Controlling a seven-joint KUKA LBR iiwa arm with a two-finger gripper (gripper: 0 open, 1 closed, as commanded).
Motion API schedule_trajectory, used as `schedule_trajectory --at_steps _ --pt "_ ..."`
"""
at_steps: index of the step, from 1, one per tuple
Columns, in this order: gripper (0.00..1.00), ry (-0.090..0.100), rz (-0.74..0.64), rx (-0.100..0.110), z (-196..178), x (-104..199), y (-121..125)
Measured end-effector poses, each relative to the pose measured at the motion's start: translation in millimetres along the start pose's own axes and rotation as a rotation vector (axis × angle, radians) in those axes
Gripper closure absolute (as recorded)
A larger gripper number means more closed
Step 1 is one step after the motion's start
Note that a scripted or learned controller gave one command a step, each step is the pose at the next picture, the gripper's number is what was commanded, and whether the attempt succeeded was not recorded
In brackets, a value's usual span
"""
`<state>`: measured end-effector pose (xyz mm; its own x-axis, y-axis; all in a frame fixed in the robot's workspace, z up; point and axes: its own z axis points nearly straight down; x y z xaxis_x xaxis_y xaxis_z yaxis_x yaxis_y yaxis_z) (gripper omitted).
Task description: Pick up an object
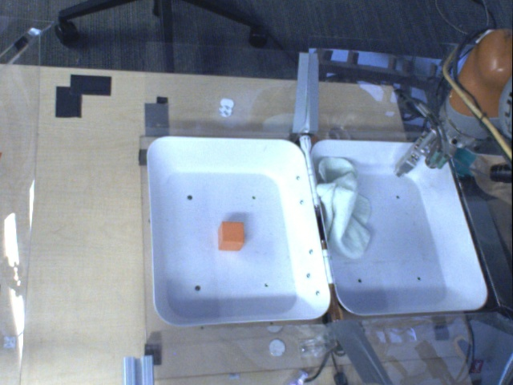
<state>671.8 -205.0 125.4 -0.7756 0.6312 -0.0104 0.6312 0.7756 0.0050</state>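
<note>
The gripper point(410, 162) hangs over the right white bin's point(417, 295) far corner, pinching nothing; its finger spread I cannot tell. Pickables: a crumpled pale cloth point(345, 207) against that bin's left wall, a small orange cube point(232, 236) in the left bin point(172, 295). Approach stage, I'd say; next it must move over the cloth and descend

We lose most of the arm point(481, 74) past the picture's right edge, beyond the right bin point(417, 295). Its gripper point(410, 162), over that bin's far right corner, is too small and blurred for us to read. The cloth point(345, 207) covers part of that bin's floor beside its left wall.
</note>
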Motion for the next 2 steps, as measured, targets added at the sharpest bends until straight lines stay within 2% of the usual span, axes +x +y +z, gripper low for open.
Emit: schedule_trajectory --at_steps 1,2 --pt "1.0 -0.009 -0.001 -0.006 -14 -2 3" --pt "1.0 0.003 0.102 0.001 -41 11 -10"
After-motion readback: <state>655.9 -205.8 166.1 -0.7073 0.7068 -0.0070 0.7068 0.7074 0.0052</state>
